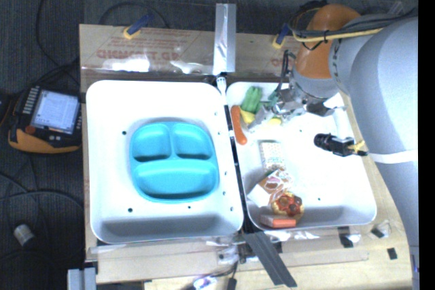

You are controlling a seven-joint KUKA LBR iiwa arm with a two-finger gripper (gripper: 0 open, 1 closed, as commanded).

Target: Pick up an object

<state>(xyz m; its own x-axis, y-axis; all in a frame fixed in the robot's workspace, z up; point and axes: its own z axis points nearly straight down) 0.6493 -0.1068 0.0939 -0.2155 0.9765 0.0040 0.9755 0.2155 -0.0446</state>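
Hovering over the right bin (353, 210), the jaws (280, 107) — grip state unreadable — sit beside green toy (252, 98).

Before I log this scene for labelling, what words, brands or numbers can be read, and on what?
Red print on the cardboard sheet behind the bins: mirrored and blurred, unreadable.
Lit screen of the handheld pendant: too small to read.
Patterned card in the right bin: no legible text.
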